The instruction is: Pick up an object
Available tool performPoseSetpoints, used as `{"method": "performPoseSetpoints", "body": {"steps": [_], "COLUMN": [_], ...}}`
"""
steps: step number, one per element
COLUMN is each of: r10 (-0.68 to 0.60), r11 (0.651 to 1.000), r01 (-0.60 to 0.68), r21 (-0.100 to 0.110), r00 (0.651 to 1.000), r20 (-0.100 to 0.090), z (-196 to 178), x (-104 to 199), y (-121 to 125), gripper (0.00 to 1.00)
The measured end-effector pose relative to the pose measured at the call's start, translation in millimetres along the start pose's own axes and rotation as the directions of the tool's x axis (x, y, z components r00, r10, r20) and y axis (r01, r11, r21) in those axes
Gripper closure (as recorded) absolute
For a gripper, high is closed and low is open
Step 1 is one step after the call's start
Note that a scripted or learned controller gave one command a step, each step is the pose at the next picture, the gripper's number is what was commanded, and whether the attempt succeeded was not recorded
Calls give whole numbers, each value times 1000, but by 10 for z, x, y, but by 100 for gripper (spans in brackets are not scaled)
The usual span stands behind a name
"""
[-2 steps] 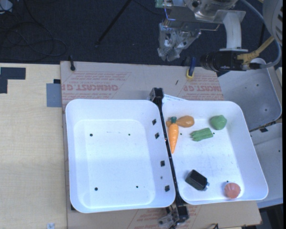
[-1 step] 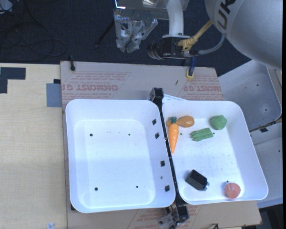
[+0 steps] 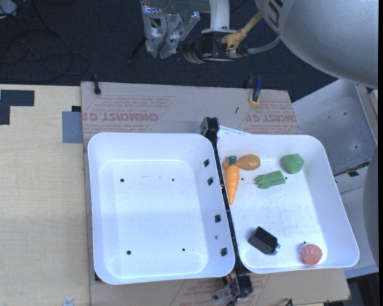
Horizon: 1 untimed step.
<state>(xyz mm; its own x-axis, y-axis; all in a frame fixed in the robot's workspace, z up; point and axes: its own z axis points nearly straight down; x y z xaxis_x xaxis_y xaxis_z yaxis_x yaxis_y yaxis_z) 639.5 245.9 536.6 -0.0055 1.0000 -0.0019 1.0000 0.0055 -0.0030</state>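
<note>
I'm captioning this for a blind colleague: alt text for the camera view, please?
The gripper hangs above the bench, beyond both bins. The right bin holds a carrot, an orange piece, two green pieces, a black block and a reddish ball.

A: We see gripper (image 3: 168, 36) up top, above both bins, nothing btwn its fingers.
B: Right bin (image 3: 332, 196): carrot (image 3: 232, 180), green pepper (image 3: 293, 163), black block (image 3: 263, 240), pink ball (image 3: 311, 254).
</note>
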Motion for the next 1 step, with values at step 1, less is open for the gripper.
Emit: {"method": "performPoseSetpoints", "body": {"steps": [1], "r10": [3], "r11": [1000], "r01": [-3], "r21": [4], "r00": [1000], "r20": [0], "z": [-4], "x": [-32], "y": [-266], "gripper": [100]}}
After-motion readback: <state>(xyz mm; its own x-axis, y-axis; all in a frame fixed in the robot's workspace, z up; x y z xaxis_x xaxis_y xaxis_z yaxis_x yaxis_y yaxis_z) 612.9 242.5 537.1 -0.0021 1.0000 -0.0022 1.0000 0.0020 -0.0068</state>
